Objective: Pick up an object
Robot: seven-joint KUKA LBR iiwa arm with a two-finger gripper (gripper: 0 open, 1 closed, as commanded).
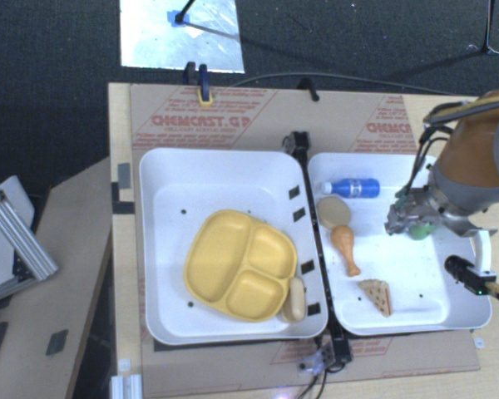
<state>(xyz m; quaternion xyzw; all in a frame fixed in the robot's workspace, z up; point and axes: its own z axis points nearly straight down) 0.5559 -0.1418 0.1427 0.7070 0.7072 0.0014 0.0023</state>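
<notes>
Placement in the overhead camera view explained most of what you were dealing with at this moment. Two white bins sat side by side on the surface (233, 110): the left bin (162, 223) carried a yellow divided tray (241, 264) with a pale rounded piece (296, 299) resting against its lower right edge, and the right bin (461, 306) carried the loose items you could choose from. Those were a blue bottle (354, 188) lying on its side near the far wall, a tan disc (333, 213) just below it, a toy drumstick (344, 248) lying beside the divider, and a wedge-shaped piece (376, 294) near the front wall. The arm (474, 160) reached in from the right and had the tool (406, 221) low in the right bin, close against a small green object (419, 229) by its tip; that object appeared to be the one targeted, since nothing else lay near the tip. You could not tell from this view how far the tool stood open, nor whether the green object lay between its two sides or merely beside them, because the wrist body covered the tip. You should have treated the grasp as unconfirmed. The other items lay well apart from the tool, so a lift was unlikely to disturb them.
</notes>
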